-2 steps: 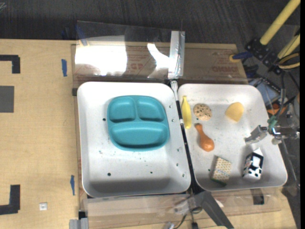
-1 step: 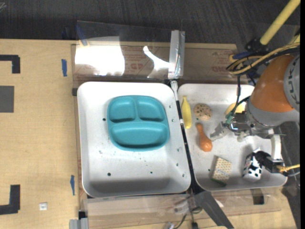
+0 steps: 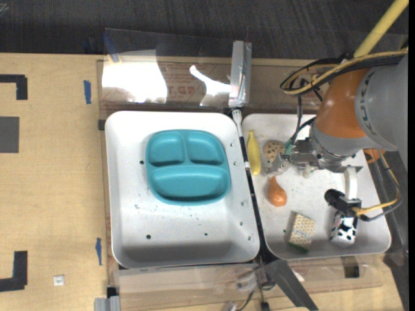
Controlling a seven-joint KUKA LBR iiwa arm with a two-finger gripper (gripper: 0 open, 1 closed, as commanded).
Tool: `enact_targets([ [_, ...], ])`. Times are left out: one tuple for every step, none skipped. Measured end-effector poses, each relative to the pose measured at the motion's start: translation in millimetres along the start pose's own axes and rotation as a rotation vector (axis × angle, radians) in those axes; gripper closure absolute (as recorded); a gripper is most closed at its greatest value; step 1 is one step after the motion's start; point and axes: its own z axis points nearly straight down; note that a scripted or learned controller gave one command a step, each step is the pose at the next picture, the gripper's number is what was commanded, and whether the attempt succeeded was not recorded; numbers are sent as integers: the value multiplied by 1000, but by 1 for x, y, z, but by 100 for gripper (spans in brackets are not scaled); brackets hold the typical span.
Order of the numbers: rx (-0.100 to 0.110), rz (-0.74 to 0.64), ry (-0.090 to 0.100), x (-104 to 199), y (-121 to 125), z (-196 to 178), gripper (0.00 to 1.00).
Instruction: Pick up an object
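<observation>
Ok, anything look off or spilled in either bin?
Nothing spilled or broken. The left bin holds a teal tray, flat. In the right bin the banana lies against the dividing wall; the orange piece, small box and cow toy lie apart.

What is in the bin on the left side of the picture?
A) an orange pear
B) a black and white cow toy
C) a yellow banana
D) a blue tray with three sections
D: the blue tray lies in the left bin, its three sections showing; the other toys lie in the right bin.
</observation>
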Motion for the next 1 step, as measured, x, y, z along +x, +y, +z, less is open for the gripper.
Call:
enact_targets([
  [-10,-135,-1,-3,-22,16,0],
])
